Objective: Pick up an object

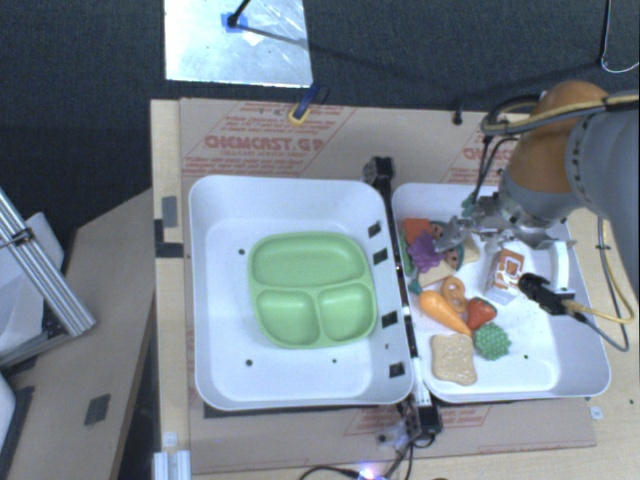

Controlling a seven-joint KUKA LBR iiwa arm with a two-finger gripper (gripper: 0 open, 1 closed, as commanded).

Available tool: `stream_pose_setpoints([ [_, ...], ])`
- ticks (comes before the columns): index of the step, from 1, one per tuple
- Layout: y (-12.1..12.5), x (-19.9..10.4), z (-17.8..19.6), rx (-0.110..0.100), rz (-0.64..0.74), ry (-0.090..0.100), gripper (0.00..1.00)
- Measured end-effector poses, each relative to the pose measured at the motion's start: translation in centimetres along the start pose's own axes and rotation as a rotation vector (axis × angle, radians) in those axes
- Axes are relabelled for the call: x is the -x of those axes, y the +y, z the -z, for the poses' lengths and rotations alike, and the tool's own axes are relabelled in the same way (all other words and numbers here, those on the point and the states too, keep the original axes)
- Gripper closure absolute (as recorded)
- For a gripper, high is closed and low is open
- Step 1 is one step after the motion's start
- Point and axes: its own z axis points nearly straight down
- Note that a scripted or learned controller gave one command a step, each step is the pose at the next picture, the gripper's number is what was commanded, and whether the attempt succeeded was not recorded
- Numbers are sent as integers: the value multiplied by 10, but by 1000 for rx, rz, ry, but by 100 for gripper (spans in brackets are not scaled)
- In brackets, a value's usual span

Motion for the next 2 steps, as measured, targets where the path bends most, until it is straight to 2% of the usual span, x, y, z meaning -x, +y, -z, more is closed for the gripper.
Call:
stream_pose_setpoints([
  [1,5,1,-18,16,-3,-4,0],
  [2,6,2,-6,21,-3,-6,100],
])
